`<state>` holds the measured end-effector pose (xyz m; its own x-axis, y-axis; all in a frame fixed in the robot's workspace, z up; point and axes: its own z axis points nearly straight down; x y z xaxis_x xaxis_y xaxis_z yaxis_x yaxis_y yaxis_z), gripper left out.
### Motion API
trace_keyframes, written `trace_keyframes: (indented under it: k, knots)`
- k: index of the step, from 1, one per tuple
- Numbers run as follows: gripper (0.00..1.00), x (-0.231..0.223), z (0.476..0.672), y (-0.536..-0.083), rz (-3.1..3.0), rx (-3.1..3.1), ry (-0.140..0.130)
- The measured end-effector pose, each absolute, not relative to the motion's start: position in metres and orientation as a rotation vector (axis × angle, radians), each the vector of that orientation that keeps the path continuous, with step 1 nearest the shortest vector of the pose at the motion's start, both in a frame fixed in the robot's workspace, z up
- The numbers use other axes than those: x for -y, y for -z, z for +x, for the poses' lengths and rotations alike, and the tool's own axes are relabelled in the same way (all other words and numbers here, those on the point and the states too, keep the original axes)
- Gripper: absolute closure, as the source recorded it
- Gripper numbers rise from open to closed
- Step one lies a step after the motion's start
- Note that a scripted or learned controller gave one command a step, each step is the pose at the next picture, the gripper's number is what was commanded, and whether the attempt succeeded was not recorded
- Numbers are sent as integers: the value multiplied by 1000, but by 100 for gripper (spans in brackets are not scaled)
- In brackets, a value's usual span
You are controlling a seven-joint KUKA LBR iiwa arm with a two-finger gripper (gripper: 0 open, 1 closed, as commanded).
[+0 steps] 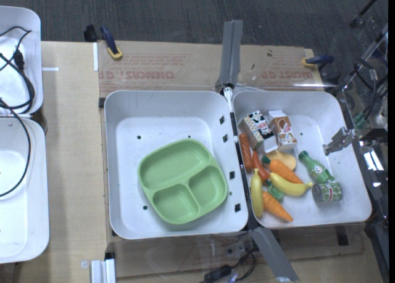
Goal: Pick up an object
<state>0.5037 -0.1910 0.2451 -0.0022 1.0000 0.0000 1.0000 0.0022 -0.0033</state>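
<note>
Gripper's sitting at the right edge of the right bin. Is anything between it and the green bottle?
Nothing visible does. The gripper sits over bare bin floor near the right wall of the right bin, and the green bottle lies just below and to its left, with open white floor between them.

Toy food pile [278, 174], bottle [315, 168] and can [327, 192] in right bin [352, 211].

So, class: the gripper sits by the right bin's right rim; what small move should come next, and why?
Probably shift the gripper left over the green bottle, the nearest toy, which lies apart from the crowded carrots and bananas.
</note>
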Motion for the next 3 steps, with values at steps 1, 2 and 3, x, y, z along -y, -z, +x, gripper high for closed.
trace_keyframes:
  k: [1, 2, 3]
  knots:
    - [0, 171, 530, -97, -2125, 2311, -2]
    - [100, 172, 530, -106, -2130, 2306, -2]
    - [100, 134, 547, -147, -1865, 2529, -1]
